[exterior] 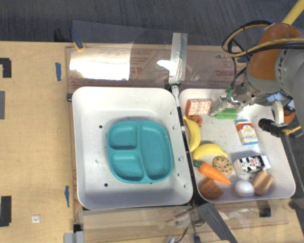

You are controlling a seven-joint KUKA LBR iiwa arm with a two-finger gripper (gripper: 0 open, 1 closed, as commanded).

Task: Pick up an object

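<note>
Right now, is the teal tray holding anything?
Empty. The teal tray in the left bin shows three bare compartments; the food items all lie in the right bin.

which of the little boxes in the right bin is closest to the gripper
The green-topped carton, just below the gripper; the pink box sits farther left, the black-and-white one farther down.

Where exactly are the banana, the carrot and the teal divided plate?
banana (201, 147): camera view, on the yellow curve's middle.
carrot (215, 172): camera view, on the orange body's middle.
teal divided plate (162, 147): camera view, on its large right compartment.
</note>
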